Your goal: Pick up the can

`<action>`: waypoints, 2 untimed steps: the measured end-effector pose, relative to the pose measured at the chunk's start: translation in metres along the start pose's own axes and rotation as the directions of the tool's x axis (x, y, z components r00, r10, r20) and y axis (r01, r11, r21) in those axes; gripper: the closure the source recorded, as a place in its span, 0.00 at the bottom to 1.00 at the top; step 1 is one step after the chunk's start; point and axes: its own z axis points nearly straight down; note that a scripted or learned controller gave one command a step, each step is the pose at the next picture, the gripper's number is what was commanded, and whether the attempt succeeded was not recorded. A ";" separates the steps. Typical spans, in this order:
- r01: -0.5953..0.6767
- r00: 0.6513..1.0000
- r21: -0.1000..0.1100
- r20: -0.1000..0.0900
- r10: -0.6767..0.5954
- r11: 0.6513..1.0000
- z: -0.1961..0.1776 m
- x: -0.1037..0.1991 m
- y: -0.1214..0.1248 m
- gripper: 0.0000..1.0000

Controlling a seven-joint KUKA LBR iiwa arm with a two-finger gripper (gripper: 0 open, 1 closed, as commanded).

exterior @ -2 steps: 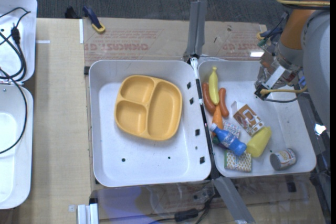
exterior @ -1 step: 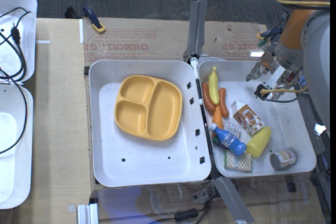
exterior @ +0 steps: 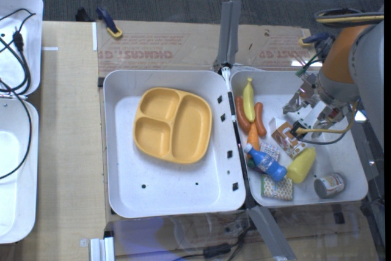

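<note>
One can [exterior: 330, 184] lies sideways in the near right corner of the right bin [exterior: 273, 84], well apart from the gripper [exterior: 303, 114], whose grasp state I cannot tell. Risk: corner walls may obstruct descent, and the can may roll.

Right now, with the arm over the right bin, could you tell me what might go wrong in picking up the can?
1. The can lies on its side near a corner of the right bin, so it may roll from a touch.
2. The yellow bottle lies close beside it and could be nudged or caught instead.
</note>
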 end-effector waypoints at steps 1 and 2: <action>0.069 0.998 -0.002 0.000 -0.069 0.998 0.000 0.050 -0.023 0.00; 0.119 0.993 -0.001 0.000 -0.119 0.993 -0.009 0.030 -0.015 0.00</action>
